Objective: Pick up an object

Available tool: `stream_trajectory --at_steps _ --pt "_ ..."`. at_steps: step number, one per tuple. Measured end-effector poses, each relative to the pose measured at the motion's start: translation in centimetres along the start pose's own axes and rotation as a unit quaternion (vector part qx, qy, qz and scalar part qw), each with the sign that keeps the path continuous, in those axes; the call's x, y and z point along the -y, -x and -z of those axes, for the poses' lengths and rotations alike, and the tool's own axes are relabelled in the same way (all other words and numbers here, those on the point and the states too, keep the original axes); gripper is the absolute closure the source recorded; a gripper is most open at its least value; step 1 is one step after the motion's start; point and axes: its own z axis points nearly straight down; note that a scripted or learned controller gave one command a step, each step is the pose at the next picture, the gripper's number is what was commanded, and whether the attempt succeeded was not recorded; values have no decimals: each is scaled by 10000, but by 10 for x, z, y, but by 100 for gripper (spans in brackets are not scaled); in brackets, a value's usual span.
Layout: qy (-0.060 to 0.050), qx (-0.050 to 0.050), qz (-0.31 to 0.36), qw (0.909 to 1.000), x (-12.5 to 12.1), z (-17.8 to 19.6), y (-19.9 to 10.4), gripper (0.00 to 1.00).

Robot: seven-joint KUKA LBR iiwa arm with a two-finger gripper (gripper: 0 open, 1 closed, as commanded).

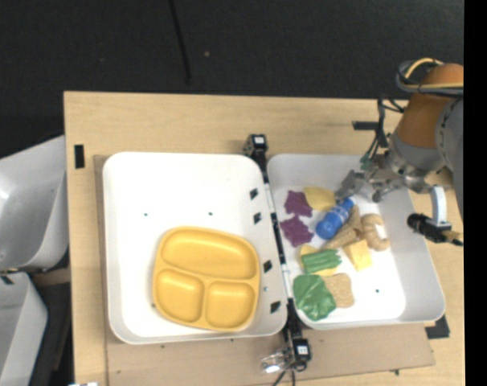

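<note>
The right bin [416, 284] holds several toy foods. A blue bottle [333, 219] lies near the middle. A yellow piece [318, 197] and two purple pieces [297, 203] [295, 230] sit to its left. A tan lump [374, 230] and a yellow cheese wedge [358, 255] are to its right. Lower down are a green pepper [321, 260], a green leaf [313, 294] and a tan cracker [340, 289]. My gripper [364, 187] hangs over the bin's upper right part, just above and right of the blue bottle. Its fingers are spread, with nothing between them.
The left bin [179, 183] holds a yellow divided plate [205, 277] in its lower half. Black clips [257, 144] sit along the wall between the two bins. The arm comes in over the right bin's far right corner.
</note>
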Motion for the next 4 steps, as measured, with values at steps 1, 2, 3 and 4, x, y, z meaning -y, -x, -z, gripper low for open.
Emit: stream_trajectory --at_steps 1,2,3,4 --pt "75 15 20 10000 -41 102 1 0" --pt "4 0 3 10000 -26 93 1 0" --pt "-29 -21 -7 10000 23 58 -34 0" --pt "40 8 4 10000 -23 85 2 0"
